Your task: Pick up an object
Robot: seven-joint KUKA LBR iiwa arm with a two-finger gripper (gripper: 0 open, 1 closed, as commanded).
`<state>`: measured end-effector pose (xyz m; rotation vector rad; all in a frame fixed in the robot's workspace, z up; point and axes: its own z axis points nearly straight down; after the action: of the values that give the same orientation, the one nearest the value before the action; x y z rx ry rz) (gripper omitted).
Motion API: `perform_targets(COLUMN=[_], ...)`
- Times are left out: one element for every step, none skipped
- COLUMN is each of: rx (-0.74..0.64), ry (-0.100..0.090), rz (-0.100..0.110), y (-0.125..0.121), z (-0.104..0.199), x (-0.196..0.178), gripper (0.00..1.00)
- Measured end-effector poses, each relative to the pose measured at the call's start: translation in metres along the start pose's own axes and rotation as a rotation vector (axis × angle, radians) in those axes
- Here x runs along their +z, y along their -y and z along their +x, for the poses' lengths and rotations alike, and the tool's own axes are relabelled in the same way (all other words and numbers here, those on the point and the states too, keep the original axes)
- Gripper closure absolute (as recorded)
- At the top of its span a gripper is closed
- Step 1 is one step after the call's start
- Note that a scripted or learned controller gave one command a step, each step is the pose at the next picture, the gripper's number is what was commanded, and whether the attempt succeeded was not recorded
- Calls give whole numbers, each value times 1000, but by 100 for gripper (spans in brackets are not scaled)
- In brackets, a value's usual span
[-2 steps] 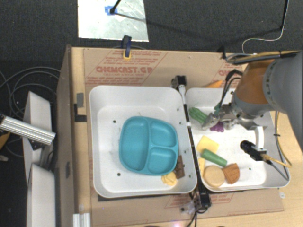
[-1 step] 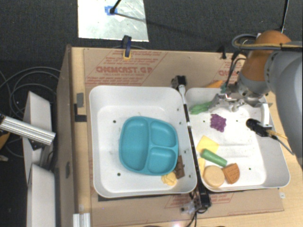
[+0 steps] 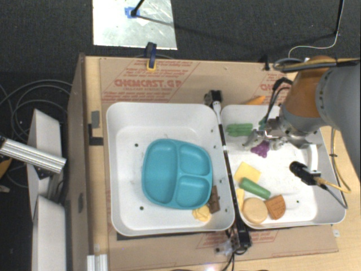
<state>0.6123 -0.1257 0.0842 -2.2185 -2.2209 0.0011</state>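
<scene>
- While the grey arm (image 3: pixel 341 95) reaches in from the view's right edge, its end effector (image 3: pixel 263 135) hangs directly over the purple piece (image 3: pixel 260 149), which lies on the floor of the right bin (image 3: pixel 324 199), in that bin's upper half
- Whether the end effector is open or closed cannot be told from this slant, nor whether it touches the purple piece
- Right of the purple piece and higher in the view, the orange band (image 3: pixel 302 92) sits above the wrist
- Up and to the left of the purple piece, near it, a flat green item (image 3: pixel 239 129) lies close to the bin's left wall
- Below the purple piece and slightly left, apart from it, rests a yellow block (image 3: pixel 247 172)
- Farther below the purple piece, a green cylinder (image 3: pixel 255 189) lies tilted against the yellow block's lower edge
- Farthest below the purple piece, by the bin's near wall, a tan round disc (image 3: pixel 254 210) and a brown chunk (image 3: pixel 276 206) sit side by side, the disc on the left
- Well to the left of the purple piece, past the wall between the bins, the left bin (image 3: pixel 127 151) holds a teal divided plate (image 3: pixel 175 174) with three compartments
- Down and left of the purple piece, by the left bin's right wall, a small dark brown item (image 3: pixel 215 201) and a pale yellow item (image 3: pixel 201 213) lie just beside the plate's lower right rim
- Beyond the purple piece, toward the view's top, the cardboard-covered tabletop (image 3: pixel 169 83) shows red print
</scene>
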Motion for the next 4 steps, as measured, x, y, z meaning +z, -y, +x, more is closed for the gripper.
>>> perform_targets(rx=[-1, 2, 0, -11], ry=[2, 2, 1, -1], rz=[-8, -4, -4, 9], y=[-3, 30, 29, -58], z=[-1, -25, -23, -7], x=[-12, -49, -47, 0], gripper=[100, 100, 0, 0])
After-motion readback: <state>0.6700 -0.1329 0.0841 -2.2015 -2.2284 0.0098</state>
